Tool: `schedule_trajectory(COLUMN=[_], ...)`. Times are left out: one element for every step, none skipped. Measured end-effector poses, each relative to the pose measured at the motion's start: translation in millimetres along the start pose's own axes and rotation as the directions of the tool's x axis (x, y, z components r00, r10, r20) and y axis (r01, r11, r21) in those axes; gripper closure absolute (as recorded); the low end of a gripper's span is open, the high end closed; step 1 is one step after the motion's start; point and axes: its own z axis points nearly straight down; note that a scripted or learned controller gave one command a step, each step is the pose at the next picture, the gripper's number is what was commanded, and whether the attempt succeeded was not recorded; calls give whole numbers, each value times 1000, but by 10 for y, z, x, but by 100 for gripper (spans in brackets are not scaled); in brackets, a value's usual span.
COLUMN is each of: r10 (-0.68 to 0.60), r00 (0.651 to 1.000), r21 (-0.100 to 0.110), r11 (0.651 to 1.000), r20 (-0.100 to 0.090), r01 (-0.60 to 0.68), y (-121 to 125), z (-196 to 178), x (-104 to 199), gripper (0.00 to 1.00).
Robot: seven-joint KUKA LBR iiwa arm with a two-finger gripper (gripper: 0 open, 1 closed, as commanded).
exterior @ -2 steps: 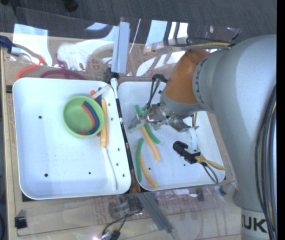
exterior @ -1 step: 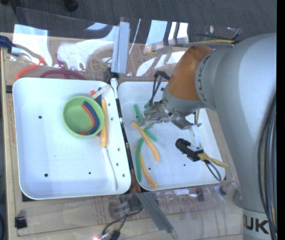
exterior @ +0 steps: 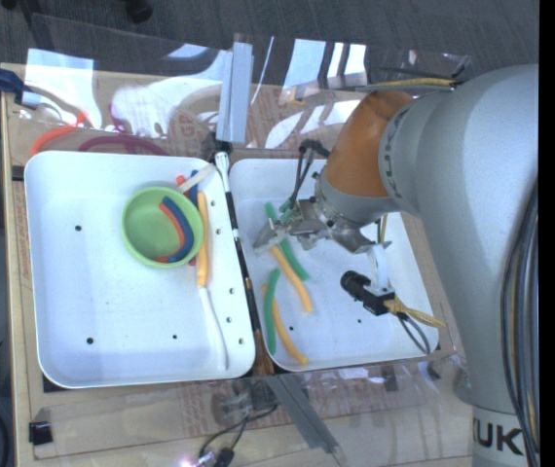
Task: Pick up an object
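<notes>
On the left of the bench sits the left bin (exterior: 92,319), a shallow white tray whose floor is mostly bare. Toward its upper right lies a green bowl (exterior: 164,227), upright, with a blue piece and a red piece curved inside its right half. Just beside the bowl's right edge an orange stick (exterior: 202,243) runs down along the bin's right wall, and a short white piece lies at the bowl's upper right, near the bin's corner.

Across the dividing rims, the right bin (exterior: 355,343) holds a scatter of thin sticks. A green stick (exterior: 271,309) and a yellow one lie side by side near the bin's left wall, running downward, with another orange-yellow stick slanting toward the lower edge. Higher up, an orange stick (exterior: 293,278) and a green one cross under the arm's tool.

The gripper (exterior: 279,230) hangs low over that upper cluster, its metal tip close to the crossing sticks. Whether it is open or closed, or has hold of anything, I cannot tell. Right of it, the orange band (exterior: 355,159) and grey arm body cover the bin's right side, and a black cable (exterior: 370,295) trails below the wrist.
</notes>
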Motion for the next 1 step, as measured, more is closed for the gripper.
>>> schedule_trajectory(r10=[-3], r00=[1000], r21=[1], r11=[1000], r20=[0], r01=[3], y=[3], z=[-99], x=[4], gripper=[100])
